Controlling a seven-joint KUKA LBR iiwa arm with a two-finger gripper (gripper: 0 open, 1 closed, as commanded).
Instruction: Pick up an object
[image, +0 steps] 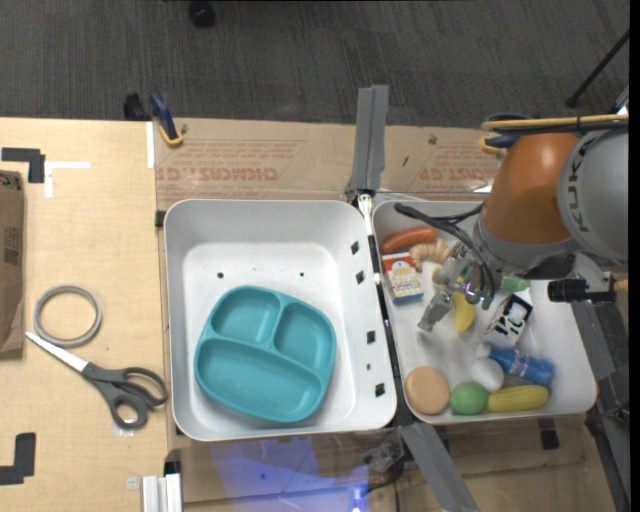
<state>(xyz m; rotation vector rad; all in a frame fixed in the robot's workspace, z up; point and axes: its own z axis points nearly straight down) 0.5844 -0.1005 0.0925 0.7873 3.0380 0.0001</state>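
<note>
While the arm reaches in from the right, its gripper (450, 290) sits low over the right bin (575, 340), among the clutter. Fingers (436, 312) point down-left, slightly parted, nothing seen between them. Yellow banana-like object (465, 312) lies just beside the fingers, to their right; touching or not, cannot tell. Small white-and-red box (404, 280) just left of the fingers. Orange carrot-like piece (408, 240) further back. Near front wall: tan egg-shaped item (428, 390), green ball (467, 398), yellow corn (516, 398), blue bottle (522, 365). Left bin (190, 260) holds a teal divided plate (265, 352). On the desk (80, 200), scissors (100, 378) and a tape ring (67, 313).
</note>
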